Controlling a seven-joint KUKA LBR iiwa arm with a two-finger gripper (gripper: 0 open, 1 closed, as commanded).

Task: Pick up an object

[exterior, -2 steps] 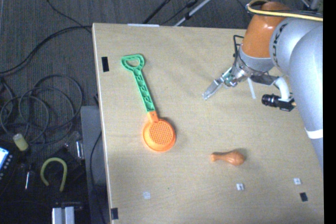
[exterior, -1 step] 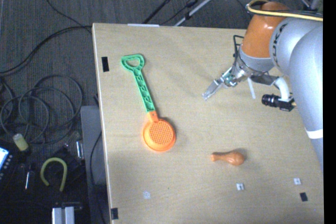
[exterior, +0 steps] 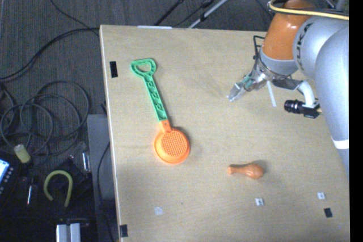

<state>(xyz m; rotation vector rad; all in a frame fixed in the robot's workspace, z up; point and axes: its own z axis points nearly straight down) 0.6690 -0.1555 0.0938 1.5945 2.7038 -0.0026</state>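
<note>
A toy strainer with a green handle (exterior: 152, 90) and a round orange head (exterior: 172, 146) lies on the left half of the pale wooden bench top (exterior: 215, 54), handle pointing away. A small orange drumstick-shaped toy (exterior: 248, 170) lies toward the front, right of the middle. My gripper (exterior: 237, 92) hangs over the bench at the right, tilted down and to the left, well apart from both toys. It is above and a little left of the drumstick toy. Nothing shows in its grasp.
The grey arm with its orange band (exterior: 286, 37) fills the right side above the bench. A black cable plug (exterior: 299, 106) hangs beside the wrist. Small black and white markers (exterior: 259, 201) dot the bench's front. Cables and stand legs lie on the floor around it.
</note>
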